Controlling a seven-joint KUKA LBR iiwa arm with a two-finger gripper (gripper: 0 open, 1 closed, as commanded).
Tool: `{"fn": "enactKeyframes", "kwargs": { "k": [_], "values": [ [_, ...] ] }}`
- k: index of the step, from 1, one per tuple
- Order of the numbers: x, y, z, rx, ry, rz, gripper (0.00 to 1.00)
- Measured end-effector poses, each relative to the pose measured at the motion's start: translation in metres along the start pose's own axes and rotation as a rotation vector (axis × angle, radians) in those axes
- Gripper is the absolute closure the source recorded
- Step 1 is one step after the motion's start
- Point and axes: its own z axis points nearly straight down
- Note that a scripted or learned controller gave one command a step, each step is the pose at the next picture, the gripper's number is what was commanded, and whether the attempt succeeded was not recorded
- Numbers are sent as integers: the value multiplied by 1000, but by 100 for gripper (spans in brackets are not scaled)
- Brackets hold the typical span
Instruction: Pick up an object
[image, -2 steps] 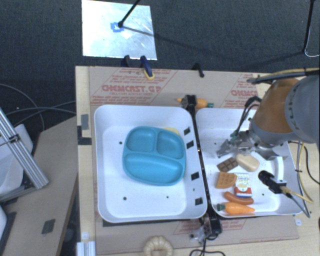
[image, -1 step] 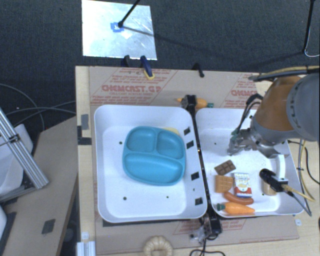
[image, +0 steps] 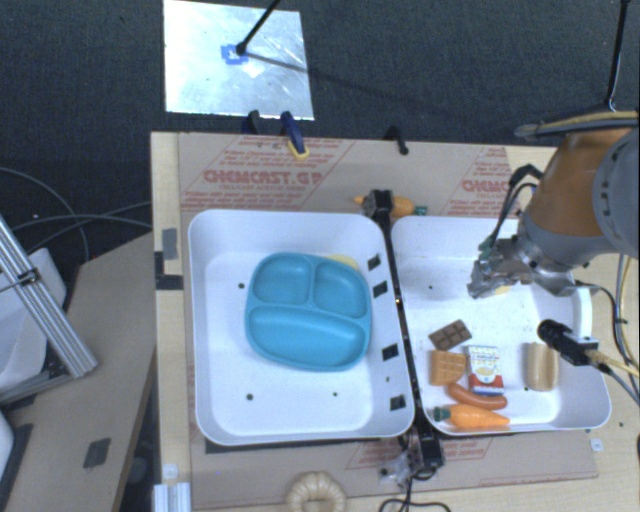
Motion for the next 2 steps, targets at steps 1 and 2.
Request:
{"fn": "enactKeyframes", "kwargs": {
  "k": [1,2],
  "values": [
    [6,4,-45,0,0,-1,100],
    [6,6,-78,1,1,-1,100]
  ]
}}
